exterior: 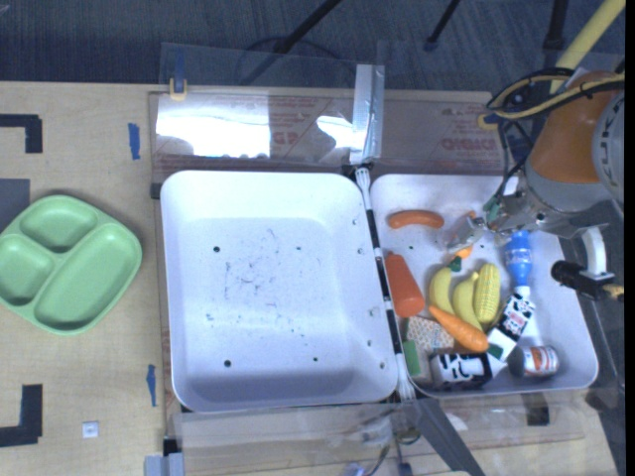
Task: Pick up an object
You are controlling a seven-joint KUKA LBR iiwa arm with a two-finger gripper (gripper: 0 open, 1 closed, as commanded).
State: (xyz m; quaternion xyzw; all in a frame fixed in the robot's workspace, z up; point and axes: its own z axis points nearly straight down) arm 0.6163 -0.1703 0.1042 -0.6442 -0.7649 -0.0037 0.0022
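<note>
Grey arm [580,157] with the orange band reaching in from the upper right of the frame, wrist tipped down over the right bin [585,365]. Gripper [488,220] low over the upper part of that bin, right of the sausage [415,219] and just upper left of the blue bottle [518,256]. Honestly can't tell whether open or closed, too small and cluttered with cables there. Nothing visibly held either.

All the pickable stuff piled in the right bin:
- sausage lying flat near the top, on its own
- orange-red block [403,284] along the left wall, mid-height
- bananas [446,291] just right of that, pressed against a corn cob [486,294]
- carrot [458,329] lying slantwise under the bananas, next to a waffle-looking piece [427,333]
- black-and-white box [461,367] at the lower edge
- cow-patterned carton [516,315] below the blue bottle
- small can [539,361] on its side in the lower right corner

Left bin [184,266] dead centre in the frame, touching the right one along the middle seam. Green divided plate [64,261] sitting on the wooden bench [79,127] at far left, well apart from both bins. Clear plastic sheet [268,117] standing behind the left bin, towards the top of the frame.
</note>
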